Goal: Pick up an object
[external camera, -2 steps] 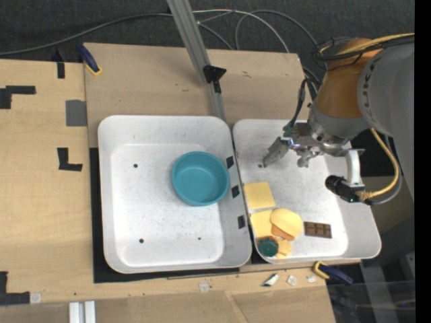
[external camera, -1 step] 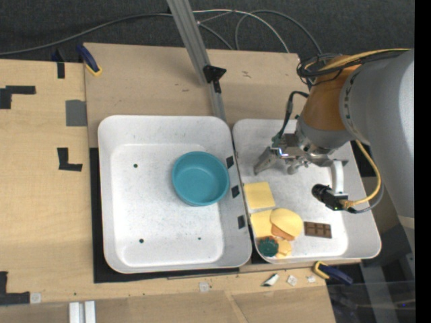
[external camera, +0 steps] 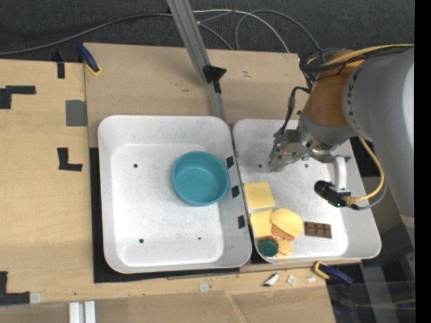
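A plywood bench [external camera: 155,79] carries two shallow white bins side by side, with black cables trailing across the dark floor at twelve o'clock. The left bin [external camera: 128,234] holds one thing, a teal bowl [external camera: 199,178], sitting upright towards its three o'clock side. The right bin [external camera: 357,244] has its contents gathered at about seven o'clock: a pale yellow square block [external camera: 258,196], below it a yellow and orange burger-like toy [external camera: 285,223], a small dark teal round piece [external camera: 269,247] touching that toy's lower left, and a brown chocolate-bar piece [external camera: 317,230] just to its right. The gripper [external camera: 278,160] hangs over the bare upper part of the right bin, at roughly eleven o'clock within it, well apart from the toys – nothing sits between its fingers, and whether they are spread or closed I cannot tell
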